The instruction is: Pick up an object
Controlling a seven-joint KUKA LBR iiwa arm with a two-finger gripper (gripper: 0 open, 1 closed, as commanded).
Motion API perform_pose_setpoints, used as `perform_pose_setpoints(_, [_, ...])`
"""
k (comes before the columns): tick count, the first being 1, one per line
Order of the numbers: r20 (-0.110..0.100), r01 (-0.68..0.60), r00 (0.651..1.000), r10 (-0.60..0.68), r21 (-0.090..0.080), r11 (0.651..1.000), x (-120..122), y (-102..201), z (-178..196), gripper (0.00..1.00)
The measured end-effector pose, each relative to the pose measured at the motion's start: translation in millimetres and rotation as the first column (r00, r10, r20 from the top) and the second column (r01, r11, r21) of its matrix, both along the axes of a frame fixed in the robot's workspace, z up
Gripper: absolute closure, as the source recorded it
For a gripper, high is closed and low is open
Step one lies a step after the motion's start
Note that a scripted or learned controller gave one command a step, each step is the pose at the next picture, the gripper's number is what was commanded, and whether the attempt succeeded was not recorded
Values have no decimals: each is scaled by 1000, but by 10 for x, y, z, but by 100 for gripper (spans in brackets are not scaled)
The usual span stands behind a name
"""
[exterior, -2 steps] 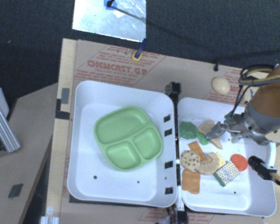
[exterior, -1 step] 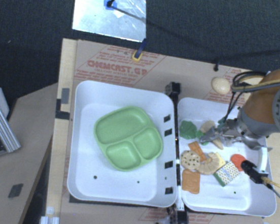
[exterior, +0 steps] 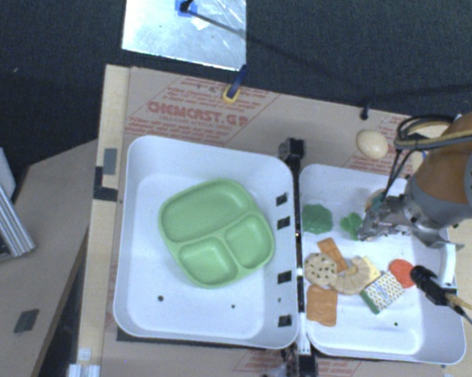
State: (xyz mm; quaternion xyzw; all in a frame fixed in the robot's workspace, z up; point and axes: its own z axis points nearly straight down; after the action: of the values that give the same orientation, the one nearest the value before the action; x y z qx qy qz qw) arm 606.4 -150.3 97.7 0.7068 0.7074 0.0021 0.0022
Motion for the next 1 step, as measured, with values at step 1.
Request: perform_pose_setpoints(1, [0,-4,1000,4,-1,1000,80,20,460,100])
